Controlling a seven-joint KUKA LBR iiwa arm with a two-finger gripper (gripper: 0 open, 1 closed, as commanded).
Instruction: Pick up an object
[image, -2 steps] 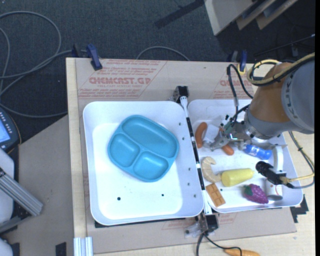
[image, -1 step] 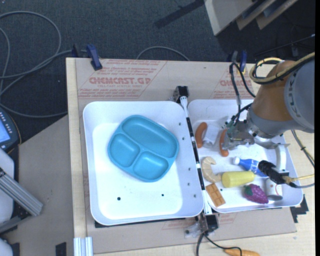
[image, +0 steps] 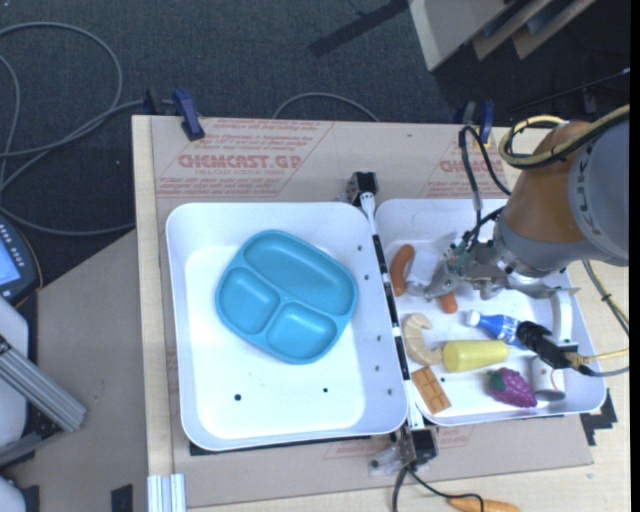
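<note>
My gripper (image: 447, 283) hangs low over the upper middle of the right bin (image: 575, 410), the arm reaching in from the right. A small orange-red piece (image: 449, 302) lies just below its tip. A brown sausage (image: 402, 268) rests to its left near the bin wall. Nearer the front are a blue-and-white tube (image: 495, 325), a yellow bottle-like toy (image: 475, 354), a pale curved pastry piece (image: 415, 336), a purple grape bunch (image: 511, 387) and an orange waffle-like block (image: 430, 389). Nothing shows in the gripper's grasp.
The left bin (image: 200, 400) holds a blue divided plate (image: 288, 296), tilted, in its upper middle. The ridge where the two bins meet (image: 385, 300) runs just left of the sausage. Cables cross the floor beyond the bench.
</note>
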